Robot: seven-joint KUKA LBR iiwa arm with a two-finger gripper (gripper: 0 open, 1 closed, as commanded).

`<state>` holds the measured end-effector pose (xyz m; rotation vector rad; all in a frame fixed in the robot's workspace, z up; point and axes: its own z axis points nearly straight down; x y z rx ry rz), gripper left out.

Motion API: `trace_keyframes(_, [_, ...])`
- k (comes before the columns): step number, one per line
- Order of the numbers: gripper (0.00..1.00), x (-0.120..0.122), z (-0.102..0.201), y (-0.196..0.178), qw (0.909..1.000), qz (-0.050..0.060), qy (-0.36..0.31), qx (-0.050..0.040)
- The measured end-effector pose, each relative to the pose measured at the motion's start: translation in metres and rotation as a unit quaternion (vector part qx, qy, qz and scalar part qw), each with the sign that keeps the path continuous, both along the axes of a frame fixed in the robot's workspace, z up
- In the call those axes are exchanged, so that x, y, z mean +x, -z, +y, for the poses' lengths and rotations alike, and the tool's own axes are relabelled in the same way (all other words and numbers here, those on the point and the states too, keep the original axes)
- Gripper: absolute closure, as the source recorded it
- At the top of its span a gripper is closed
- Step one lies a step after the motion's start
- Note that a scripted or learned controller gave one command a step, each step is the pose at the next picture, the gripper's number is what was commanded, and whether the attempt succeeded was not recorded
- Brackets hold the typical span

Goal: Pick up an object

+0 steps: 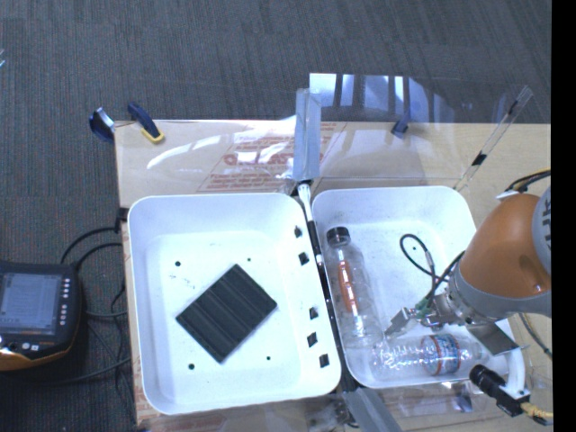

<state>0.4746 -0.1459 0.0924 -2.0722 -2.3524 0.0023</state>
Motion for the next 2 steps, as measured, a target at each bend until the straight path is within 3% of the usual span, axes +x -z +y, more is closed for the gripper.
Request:
trace_keyframes(1, [0.00, 0.0314, 0.0435, -0.0754, 0.9997, -0.001, 0.025, -0.0010])
trace_keyframes(2, [0.00, 0.0313, 0.0433, -0.0754, 0.9997, -0.001, 0.025, -0.0010])
